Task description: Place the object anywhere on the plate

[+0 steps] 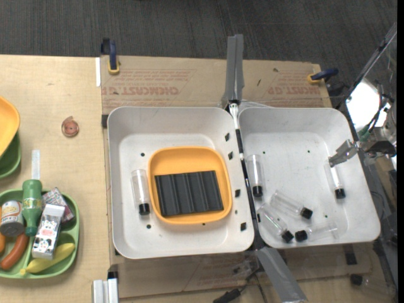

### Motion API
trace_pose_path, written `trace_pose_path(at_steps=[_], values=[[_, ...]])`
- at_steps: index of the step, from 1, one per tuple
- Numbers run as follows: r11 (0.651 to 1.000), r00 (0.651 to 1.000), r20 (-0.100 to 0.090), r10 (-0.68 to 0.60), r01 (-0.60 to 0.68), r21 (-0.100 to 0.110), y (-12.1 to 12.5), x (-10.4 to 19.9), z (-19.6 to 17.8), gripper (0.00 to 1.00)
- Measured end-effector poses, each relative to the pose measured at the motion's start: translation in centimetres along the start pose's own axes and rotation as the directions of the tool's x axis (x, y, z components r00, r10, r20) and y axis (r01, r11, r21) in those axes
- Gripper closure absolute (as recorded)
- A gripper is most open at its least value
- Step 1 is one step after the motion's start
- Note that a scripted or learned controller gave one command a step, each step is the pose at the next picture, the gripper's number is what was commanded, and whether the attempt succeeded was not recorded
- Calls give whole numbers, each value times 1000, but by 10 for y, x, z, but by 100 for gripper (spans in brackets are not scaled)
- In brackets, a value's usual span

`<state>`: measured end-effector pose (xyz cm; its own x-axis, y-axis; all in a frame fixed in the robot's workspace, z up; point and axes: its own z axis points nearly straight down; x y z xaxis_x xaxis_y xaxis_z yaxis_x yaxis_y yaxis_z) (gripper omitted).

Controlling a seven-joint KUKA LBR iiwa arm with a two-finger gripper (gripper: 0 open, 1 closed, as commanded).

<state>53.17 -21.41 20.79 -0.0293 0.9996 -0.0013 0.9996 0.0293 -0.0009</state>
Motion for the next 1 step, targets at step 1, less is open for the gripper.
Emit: trace_pose_path(at_steps=[1], values=[[1000,1000,0,-3,3,0,15,-8,17,0]])
